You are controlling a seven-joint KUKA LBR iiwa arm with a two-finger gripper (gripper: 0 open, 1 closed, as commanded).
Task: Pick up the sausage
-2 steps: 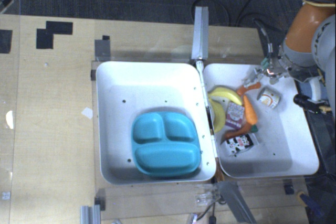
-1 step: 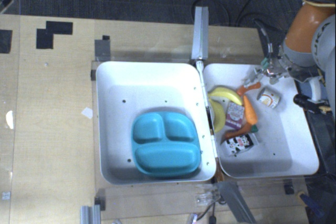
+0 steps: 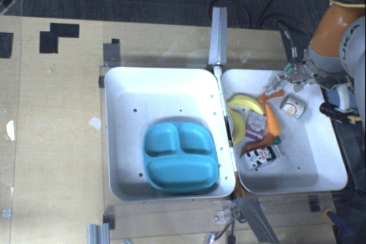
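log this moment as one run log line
task: pick up sausage | gripper: over right bin, far edge | sausage: in right bin, beside gripper | grasp: not confirmed

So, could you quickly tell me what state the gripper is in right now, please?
Gripper: cannot be told; it sits over the right bin's far edge, beside an orange-red item.

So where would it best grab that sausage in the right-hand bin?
Probably the sausage around its middle, coming straight down and closing across its narrow width. It is long and thin and lies flat on a slant, so the ends offer little. The purple packet and the black-and-white box crowd its long sides, so room looks tight.
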